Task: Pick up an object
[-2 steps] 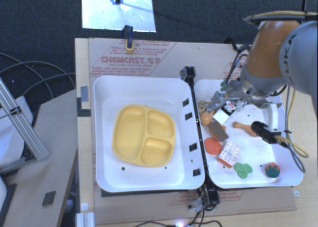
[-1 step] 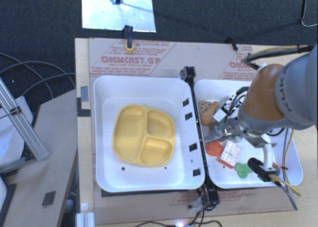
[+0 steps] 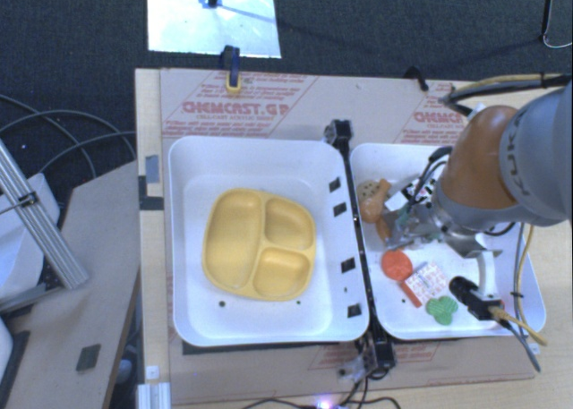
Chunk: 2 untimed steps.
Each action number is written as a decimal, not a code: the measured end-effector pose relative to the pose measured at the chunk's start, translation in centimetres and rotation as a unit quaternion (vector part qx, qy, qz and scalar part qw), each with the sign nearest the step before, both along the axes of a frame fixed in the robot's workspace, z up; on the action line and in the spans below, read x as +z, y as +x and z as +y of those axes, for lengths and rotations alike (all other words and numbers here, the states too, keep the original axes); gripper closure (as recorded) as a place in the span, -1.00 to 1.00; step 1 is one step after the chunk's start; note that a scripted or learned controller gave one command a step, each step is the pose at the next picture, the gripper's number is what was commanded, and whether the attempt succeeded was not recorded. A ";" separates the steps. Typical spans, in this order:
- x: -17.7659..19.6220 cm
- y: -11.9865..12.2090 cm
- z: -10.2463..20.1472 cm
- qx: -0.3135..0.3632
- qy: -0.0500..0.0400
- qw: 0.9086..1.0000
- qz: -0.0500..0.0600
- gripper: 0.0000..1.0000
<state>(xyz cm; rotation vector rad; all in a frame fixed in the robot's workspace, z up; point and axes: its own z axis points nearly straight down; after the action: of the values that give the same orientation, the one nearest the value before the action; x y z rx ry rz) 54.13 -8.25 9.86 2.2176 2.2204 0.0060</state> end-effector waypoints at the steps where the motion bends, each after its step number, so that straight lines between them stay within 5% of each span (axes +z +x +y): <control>1: 9.2 6.1 5.1 0.004 0.000 1.000 -0.004 1.00; 2: 13.9 0.7 5.4 0.000 0.000 1.000 0.002 1.00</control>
<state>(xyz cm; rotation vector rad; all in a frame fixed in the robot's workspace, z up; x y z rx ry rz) 54.84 -2.81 23.72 2.2199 2.2226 0.0025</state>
